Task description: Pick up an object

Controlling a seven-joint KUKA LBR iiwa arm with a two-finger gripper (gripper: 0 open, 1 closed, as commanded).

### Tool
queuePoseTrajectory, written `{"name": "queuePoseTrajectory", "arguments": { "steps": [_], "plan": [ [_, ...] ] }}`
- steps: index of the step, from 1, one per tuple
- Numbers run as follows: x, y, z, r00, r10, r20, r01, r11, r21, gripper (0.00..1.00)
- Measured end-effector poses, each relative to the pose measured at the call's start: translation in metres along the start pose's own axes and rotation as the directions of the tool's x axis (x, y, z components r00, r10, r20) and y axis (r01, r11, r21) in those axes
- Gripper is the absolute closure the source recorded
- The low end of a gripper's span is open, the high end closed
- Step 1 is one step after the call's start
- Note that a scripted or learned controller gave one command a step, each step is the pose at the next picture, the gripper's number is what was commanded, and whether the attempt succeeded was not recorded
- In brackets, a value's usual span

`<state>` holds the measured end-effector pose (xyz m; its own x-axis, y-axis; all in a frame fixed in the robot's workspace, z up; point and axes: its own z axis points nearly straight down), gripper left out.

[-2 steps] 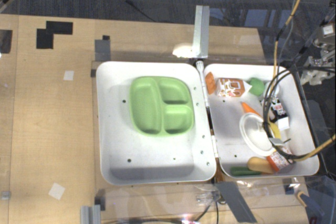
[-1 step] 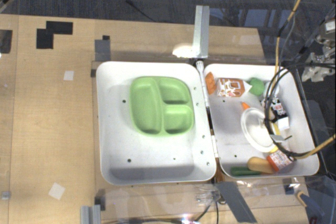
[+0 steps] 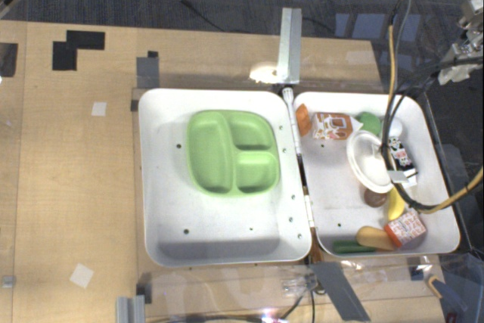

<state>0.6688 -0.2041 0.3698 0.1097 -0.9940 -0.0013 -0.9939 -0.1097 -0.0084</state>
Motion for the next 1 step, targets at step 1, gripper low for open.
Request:
{"name": "queuePoseTrajectory", "arguments": {
  "steps": [1],
  "plan": [
    [-0.0011, -0.0018, -0.0128, 1.0, 0.002, 0.002, -0.002, 1.0, 0.009, 1.0]
  ]
}}
